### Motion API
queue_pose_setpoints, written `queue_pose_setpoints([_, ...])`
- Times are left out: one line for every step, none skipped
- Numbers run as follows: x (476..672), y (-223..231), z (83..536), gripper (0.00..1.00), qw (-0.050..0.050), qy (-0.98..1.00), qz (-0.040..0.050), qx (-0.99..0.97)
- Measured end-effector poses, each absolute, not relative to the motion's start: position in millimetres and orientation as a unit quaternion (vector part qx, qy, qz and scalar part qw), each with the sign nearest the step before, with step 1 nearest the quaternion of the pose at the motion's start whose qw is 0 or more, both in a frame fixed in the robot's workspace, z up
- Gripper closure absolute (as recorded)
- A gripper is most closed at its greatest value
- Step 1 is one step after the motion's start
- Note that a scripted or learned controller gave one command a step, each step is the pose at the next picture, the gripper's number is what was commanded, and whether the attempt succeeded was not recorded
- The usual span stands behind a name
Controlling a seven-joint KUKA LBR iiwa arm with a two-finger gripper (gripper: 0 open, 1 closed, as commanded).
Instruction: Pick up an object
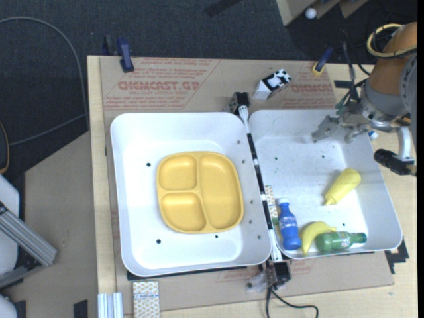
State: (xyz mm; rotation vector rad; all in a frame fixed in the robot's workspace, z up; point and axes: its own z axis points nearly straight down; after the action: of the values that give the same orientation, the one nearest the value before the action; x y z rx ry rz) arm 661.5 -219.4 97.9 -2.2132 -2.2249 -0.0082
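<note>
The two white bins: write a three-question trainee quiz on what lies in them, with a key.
1. True or false: the yellow divided plate lies in the right bin.
2. Which object lies nearest the gripper? A. blue bottle B. yellow squeeze bottle C. green bottle
3. Fill in: the banana lies between the blue bottle and the ____ bottle.

Key:
1. False; it lies in the left bin.
2. B
3. green
</note>
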Motion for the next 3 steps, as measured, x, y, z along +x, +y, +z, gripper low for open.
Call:
queue_pose_setpoints([572.8,-219,84,0.0,0.005,-0.708,-0.0018,-0.706])
queue_pose_setpoints([528.3,-220,84,0.0,0.004,-0.708,-0.0017,-0.706])
queue_pose_setpoints([528.8,-222,94,1.0,0.001,-0.708,-0.0011,-0.707])
